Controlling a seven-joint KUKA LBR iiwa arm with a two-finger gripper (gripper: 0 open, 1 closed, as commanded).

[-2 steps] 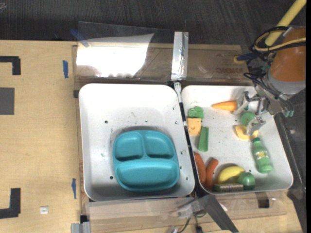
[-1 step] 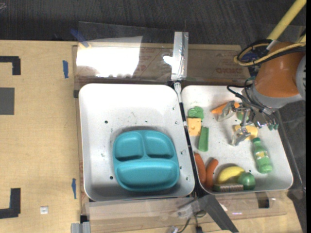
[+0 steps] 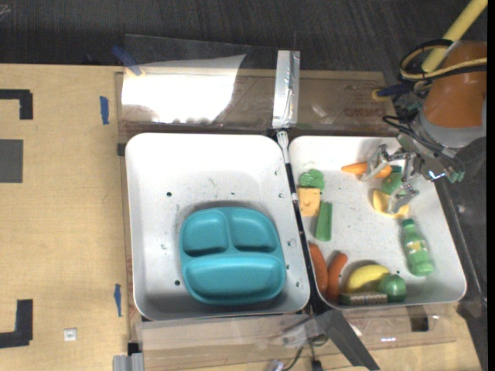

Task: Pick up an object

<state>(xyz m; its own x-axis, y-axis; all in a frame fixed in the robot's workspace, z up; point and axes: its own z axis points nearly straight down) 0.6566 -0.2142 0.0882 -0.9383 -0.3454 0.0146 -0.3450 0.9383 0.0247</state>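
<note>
My gripper (image 3: 393, 179) is low over the back right part of the right bin (image 3: 452, 242), reaching in from the right under the orange wrist band. Its fingers (image 3: 382, 161) stand apart, so it is open. A small green piece (image 3: 393, 182) shows in the gap between them, and I cannot tell whether they touch it. An orange carrot (image 3: 356, 168) lies just to the left of the gripper. A yellow piece (image 3: 380, 201) lies right below it. A green bottle (image 3: 416, 247) lies nearer the front, along the right wall.
In the right bin there are also a green and orange block (image 3: 310, 192), a green stick (image 3: 323, 220), two red sausages (image 3: 328, 269), a banana (image 3: 365, 275) and a green ball (image 3: 394, 287). The left bin (image 3: 147, 176) holds a teal divided tray (image 3: 230, 253).
</note>
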